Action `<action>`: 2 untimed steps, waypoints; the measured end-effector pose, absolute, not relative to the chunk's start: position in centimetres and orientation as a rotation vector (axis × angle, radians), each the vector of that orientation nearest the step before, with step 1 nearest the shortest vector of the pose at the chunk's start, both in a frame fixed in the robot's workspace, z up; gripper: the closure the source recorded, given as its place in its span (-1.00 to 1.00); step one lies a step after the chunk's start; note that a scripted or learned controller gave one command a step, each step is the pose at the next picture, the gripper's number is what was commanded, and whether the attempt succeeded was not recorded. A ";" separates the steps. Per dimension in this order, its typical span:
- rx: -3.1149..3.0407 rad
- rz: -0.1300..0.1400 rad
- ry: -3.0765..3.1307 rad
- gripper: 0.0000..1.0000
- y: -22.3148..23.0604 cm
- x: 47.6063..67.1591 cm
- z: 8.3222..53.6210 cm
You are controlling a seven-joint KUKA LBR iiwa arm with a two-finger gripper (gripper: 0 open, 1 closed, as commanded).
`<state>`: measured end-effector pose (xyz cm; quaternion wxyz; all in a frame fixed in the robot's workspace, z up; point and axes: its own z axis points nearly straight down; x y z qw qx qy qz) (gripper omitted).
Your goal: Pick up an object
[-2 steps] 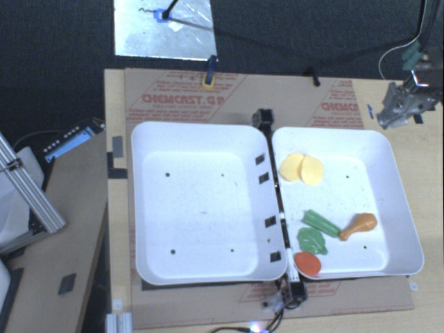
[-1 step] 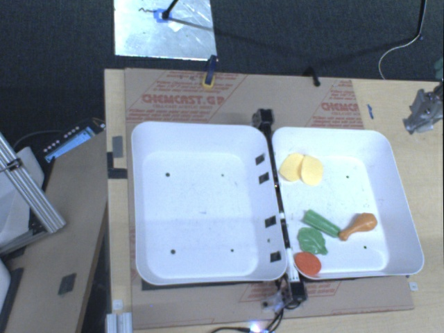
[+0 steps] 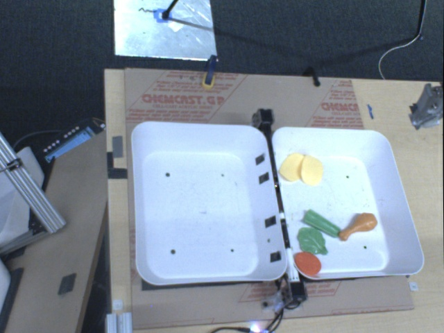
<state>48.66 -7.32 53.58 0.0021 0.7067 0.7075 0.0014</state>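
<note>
My pincer sits at the far right edge of the frame, above the upper right corner of the right bin, and I cannot tell its state from here. The things to pick all lie in that right bin: 2 yellow slices overlapping near its upper left, a green pepper and a green leaf lower down, an orange drumstick just right of the pepper, and a red tomato at the bottom left corner. The left bin fills the middle of the frame.

left bin | cardboard sheet under bins | foil square on dark floor
</note>
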 end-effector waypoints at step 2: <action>2.212 0.005 2.222 1.00 -17.2 48.7 53.7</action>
